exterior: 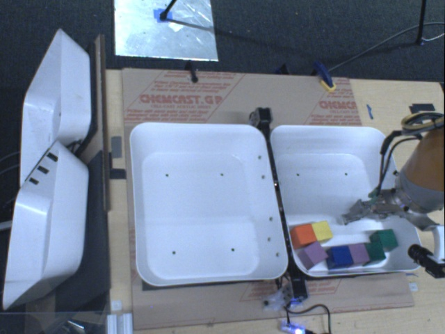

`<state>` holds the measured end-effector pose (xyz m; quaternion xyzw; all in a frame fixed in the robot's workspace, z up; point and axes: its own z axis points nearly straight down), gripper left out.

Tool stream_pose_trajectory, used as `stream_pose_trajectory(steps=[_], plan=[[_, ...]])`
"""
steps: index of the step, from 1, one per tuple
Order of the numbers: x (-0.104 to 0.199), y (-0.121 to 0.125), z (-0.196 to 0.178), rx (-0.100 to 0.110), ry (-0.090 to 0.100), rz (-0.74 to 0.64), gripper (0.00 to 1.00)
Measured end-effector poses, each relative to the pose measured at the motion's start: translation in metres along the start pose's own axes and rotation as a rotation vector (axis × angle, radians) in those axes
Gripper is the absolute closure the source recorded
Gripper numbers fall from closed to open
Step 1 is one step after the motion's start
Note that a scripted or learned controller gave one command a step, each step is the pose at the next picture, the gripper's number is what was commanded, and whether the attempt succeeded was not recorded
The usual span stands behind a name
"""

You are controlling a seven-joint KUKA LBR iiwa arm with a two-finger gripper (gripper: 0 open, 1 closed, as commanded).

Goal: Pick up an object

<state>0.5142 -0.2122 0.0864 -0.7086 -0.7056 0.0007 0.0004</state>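
Down at the near edge of the right bin (pixel 327 152) there's a tight little cluster of blocks, all crowded along the front wall: an orange block (pixel 302 234) and a yellow block (pixel 322 229) side by side at the back of the group, a purple block (pixel 313 253) just in front of the orange one, then a blue block (pixel 339 257) touching a second, paler purple block (pixel 359 253), and a green block (pixel 382 243) at the right end of the row. Just above them, the gripper (pixel 366 209) hangs over the bin floor, reaching in from the right, its grey metal fingers pointing left toward the cluster; whether they're spread or closed I can't tell from this angle, and nothing shows between them. Behind it, the arm's orange band (pixel 425 165) bulks at the right edge with dark cables looping over it. To the left, the left bin (pixel 201 186) sits flush against its neighbour. Both rest on a cardboard sheet (pixel 208 96) printed with red lettering. Farther back, a shiny metal plate (pixel 165 18) lies on the dark floor.
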Motion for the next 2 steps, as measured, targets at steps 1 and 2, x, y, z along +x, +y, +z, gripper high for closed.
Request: stream_pose_trajectory(steps=[1,2], plan=[[0.026,0.032,0.000,-0.003,0.000,-0.008,0.00],[0.004,0.133,0.000,-0.003,0.000,-0.006,0.00]])
